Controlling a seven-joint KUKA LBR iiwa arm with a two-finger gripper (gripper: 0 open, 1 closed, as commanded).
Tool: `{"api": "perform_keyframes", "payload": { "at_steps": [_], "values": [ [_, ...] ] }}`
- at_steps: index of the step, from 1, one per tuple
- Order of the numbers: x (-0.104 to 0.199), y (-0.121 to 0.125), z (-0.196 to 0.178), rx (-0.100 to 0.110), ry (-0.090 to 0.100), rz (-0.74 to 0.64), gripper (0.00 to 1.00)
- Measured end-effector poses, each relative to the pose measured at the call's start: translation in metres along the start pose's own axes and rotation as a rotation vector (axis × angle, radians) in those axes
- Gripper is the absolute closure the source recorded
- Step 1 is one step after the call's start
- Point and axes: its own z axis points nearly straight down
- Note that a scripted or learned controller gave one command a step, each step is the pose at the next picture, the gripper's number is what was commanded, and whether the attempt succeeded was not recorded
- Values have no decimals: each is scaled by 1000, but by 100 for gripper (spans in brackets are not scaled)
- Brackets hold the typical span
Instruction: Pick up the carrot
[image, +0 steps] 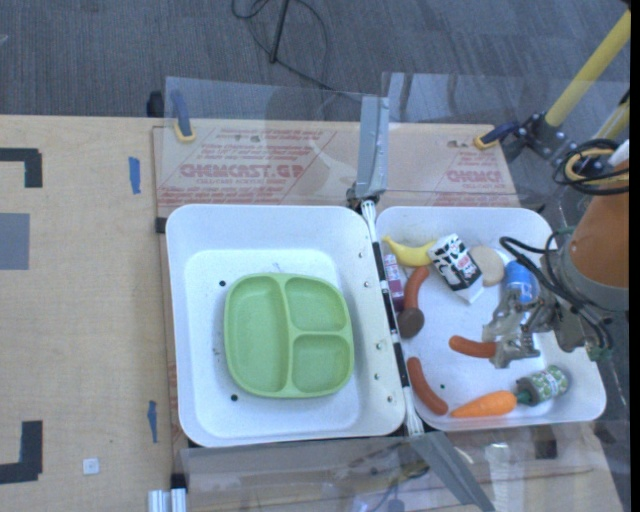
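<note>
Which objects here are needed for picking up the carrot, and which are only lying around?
Needed:
- orange tapered carrot
- metal two-finger gripper

Lying around:
- yellow banana
- green three-compartment plate
- red sausages
- black-and-white carton
- blue bottle

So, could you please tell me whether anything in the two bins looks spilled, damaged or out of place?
Nothing stands out. The green divided plate lies flat in the left bin. The right bin holds toy foods in a loose jumble, the carrot near its front edge, with the hand just above it.
</note>
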Motion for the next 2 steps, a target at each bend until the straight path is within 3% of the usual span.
{"api": "perform_keyframes", "payload": {
  "at_steps": [1, 2],
  "values": [
    [-5, 35, 49, -5, 18, -340, 100],
    [-2, 38, 37, -6, 14, -540, 100]
  ]
}}
